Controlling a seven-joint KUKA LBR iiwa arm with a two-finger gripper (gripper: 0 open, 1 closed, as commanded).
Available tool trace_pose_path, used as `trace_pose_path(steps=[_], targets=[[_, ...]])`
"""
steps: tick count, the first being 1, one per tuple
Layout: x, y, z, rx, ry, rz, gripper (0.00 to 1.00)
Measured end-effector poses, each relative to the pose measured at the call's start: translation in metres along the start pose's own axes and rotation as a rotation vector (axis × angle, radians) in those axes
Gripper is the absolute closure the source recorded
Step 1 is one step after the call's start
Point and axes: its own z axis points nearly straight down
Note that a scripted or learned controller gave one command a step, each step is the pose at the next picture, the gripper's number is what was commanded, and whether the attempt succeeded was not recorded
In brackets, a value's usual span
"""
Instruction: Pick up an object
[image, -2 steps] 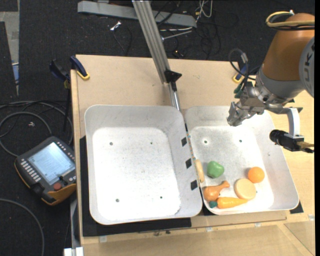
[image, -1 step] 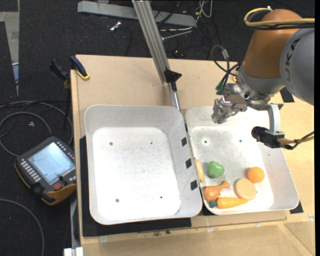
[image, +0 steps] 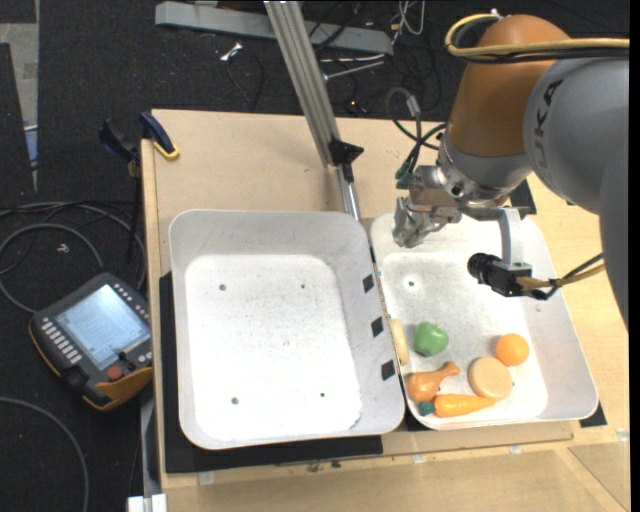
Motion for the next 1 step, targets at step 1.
trace_pose_path(steps=[1], targets=[[0.0563, 0.0031, -0.0029, -0.002, 0.0, -0.001, 1.0]])
